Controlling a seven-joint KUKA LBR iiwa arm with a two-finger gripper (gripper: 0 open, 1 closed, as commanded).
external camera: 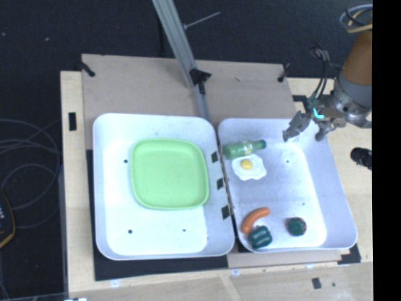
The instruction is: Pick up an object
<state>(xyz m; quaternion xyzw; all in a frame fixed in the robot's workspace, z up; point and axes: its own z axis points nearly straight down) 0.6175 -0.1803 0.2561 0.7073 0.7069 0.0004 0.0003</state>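
Green bottle (pixel 244 148) untouched in your right bin (pixel 313 187); gripper (pixel 307 129) fingers spread, holding nothing — pick not started.

In the right bin (pixel 326 187), a green bottle (pixel 244 148) lies on its side above a fried egg (pixel 248 167), with a sausage (pixel 255 217), green pepper (pixel 260 236) and dark green ball (pixel 296 226) near its front wall.

Lt green plate (pixel 169 173), white bins (pixel 113 168), green bottle (pixel 243 148), white/yellow egg (pixel 249 167), orange sausage (pixel 255 217)

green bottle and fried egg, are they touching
Cannot tell. In the camera view the green bottle lies right above the fried egg; no clear gap or contact shows.
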